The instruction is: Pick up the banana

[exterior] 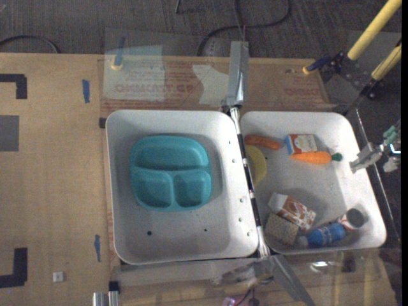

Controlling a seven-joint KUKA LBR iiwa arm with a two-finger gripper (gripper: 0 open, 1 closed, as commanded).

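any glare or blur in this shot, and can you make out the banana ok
Camera view: soft overall, fine detail smeared; a pale glare sheen on the clear sheet behind the bins; the banana reads as a blurry yellow patch at the right bin's left wall; the pincer is small and indistinct.

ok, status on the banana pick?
Pincer at the right bin's right rim, nothing seen between its fingers. Banana flat against that bin's left wall, untouched. Sausage right beside it; carrot and carton lie between.
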